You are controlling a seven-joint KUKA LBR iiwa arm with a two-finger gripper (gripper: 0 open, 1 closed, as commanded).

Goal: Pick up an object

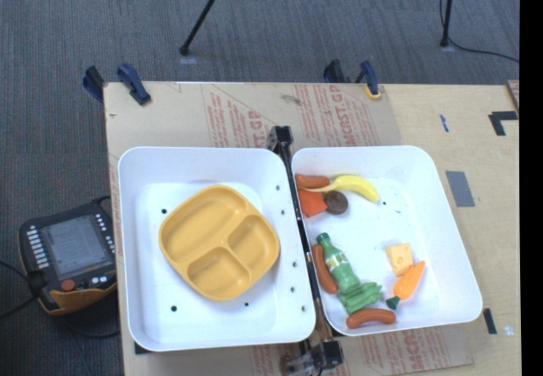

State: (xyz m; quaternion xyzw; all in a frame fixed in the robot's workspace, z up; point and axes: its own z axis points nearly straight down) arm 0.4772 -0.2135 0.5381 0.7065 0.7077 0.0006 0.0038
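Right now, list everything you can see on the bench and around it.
divided plate: 1, yellow, left bin
banana: 1, yellow, right bin, far side
bottle: 1, green, right bin, near left
carrot: 1, orange, right bin, near right
cheese wedge: 1, yellow, beside carrot
sausage: 1, red, right bin, near edge
bins: 2, white, side by side
teach pendant: 1, grey and orange, floor left of bench
clamps: blue, bench's far edge
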